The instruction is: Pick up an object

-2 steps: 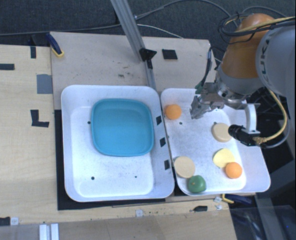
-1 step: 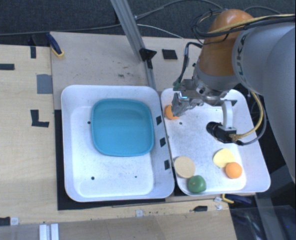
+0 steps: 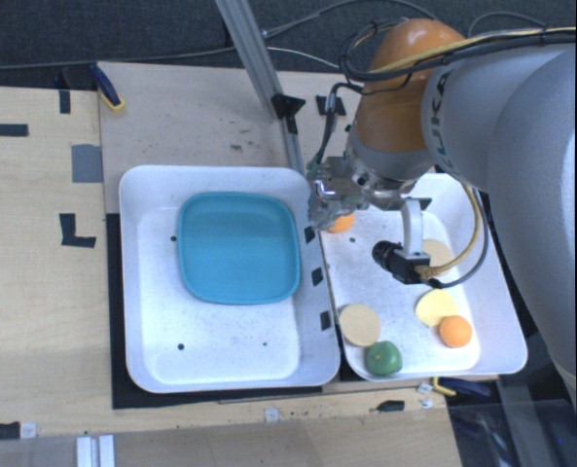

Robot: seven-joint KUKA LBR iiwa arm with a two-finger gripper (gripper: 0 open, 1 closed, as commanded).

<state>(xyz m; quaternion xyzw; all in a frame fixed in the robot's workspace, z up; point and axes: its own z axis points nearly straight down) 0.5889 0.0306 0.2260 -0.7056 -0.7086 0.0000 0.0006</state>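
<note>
Jaws: hidden under the wrist at about 11 o'clock in the right bin; cannot tell whether they are spread or pressed together, and nothing is seen between them.
Gripper [image 3: 339, 200]: low over the right bin's upper left corner, close to the wall shared with the left bin.
Orange piece [image 3: 340, 224]: small, just at 6 o'clock of the gripper, partly covered by it.
Arm [image 3: 405, 95]: grey with an orange band, reaching in from 3 o'clock.
Right bin [image 3: 497, 358]: white, on the counter [image 3: 171, 115].
Tan disc [image 3: 359, 324]: at 7 o'clock in the right bin.
Green ball [image 3: 383, 358]: just below the tan disc.
Yellow piece [image 3: 436, 306]: at 5 o'clock, touching the orange ball [image 3: 454, 331].
Left bin [image 3: 142, 358]: holds a blue plate [image 3: 237, 247].
</note>
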